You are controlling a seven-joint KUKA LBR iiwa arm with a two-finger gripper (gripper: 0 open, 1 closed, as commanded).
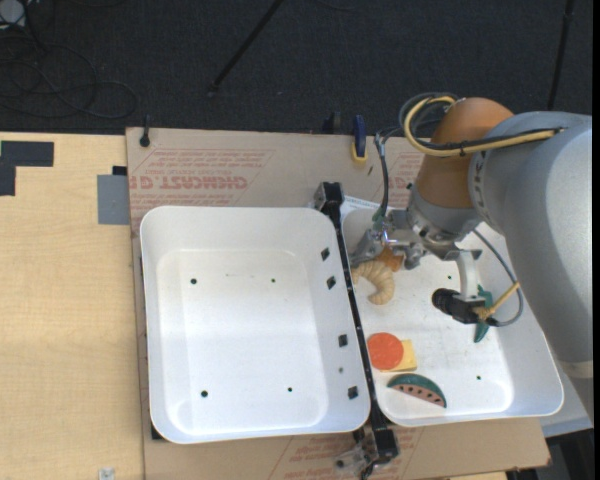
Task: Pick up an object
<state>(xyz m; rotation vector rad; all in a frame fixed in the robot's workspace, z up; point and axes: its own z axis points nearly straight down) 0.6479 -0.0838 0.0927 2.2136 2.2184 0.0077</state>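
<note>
Gripper point(388, 246) low in the right bin point(525, 393), right at a tan pastry toy point(382, 284), open-or-closed state not clear.

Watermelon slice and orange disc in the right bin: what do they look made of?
Watermelon slice: likely a moulded plastic toy, matte, with flat red and green colours and dark seed dots. Orange disc: probably plastic too, with uniform colour and a smooth face; too small to be sure.

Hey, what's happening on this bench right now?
A grey robot arm reaches in from the right, with its claw low in the right bin, just over a tan croissant-shaped toy. Nothing looks lifted yet. An orange disc, a yellow block and a watermelon slice lie nearer the front of that bin.
</note>
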